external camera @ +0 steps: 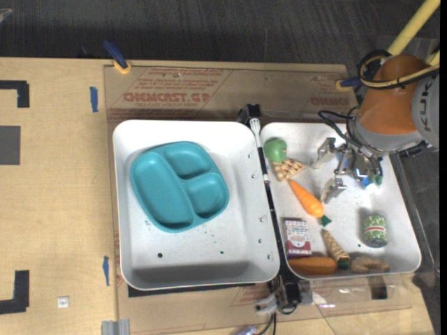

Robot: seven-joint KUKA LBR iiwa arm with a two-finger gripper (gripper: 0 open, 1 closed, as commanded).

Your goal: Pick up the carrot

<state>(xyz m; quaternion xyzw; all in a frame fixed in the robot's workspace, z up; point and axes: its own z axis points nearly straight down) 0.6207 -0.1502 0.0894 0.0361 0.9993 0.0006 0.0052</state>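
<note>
Dark floor [209, 16], cardboard-topped bench [56, 187] — black tape marks [17, 93]

I see my arm coming in from the right, its orange band over the right bin's [401, 208] far right corner. The wrist angles down and left into that bin. My gripper [328, 166] hangs over the bin's upper middle, its two metal fingers [324, 149] spread apart with nothing between them.
</note>
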